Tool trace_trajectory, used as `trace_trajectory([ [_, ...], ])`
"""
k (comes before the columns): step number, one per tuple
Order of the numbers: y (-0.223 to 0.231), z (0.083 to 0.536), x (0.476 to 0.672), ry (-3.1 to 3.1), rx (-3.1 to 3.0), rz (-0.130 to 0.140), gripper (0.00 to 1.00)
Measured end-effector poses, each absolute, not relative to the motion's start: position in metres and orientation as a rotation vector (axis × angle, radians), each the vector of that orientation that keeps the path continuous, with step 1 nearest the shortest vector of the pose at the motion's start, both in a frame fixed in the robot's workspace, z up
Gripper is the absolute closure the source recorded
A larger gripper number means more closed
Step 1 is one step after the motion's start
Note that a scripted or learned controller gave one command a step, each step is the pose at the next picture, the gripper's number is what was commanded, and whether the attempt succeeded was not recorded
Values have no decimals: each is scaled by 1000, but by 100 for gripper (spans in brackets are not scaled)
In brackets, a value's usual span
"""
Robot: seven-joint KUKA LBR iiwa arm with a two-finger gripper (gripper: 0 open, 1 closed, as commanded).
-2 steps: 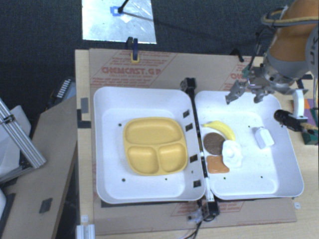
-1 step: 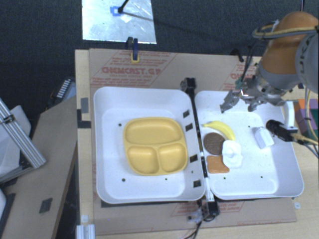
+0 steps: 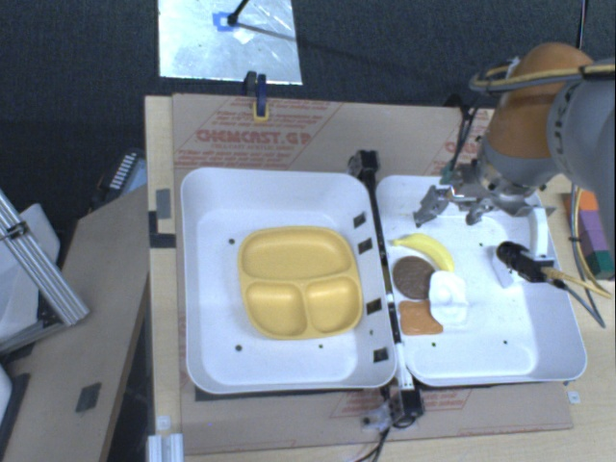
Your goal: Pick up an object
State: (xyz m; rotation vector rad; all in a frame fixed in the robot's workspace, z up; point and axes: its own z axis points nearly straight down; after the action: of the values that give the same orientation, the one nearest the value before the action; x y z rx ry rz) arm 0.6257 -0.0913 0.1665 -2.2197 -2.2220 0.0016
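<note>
A: What lies in the bins to be picked?

B: Right of centre, along the left wall of the right bin, is a small cluster. A curved yellow banana with a smooth skin is uppermost. Just below it is a flat, round, dark brown disc. A glossy white lumpy piece touches the disc's right edge, and a thin tan square lies under both.

A: And the pincer?

B: The gripper hangs above the banana, toward the upper right. Its two grey metal fingers are spread apart with nothing between them.

A: The other bin?

B: The left bin, smooth white plastic with rounded corners, holds a matte yellow tray. The tray has one wide compartment above two smaller ones.

A: Underneath?

B: A brown cardboard sheet with red print.
</note>
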Motion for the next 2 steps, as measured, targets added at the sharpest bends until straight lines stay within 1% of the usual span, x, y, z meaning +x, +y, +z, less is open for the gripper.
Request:
trace_trajectory([
  [1, -86, 115, 636, -2228, -2216, 0, 0],
  [2, -87, 128, 637, -2230, -2218, -4, 100],
])
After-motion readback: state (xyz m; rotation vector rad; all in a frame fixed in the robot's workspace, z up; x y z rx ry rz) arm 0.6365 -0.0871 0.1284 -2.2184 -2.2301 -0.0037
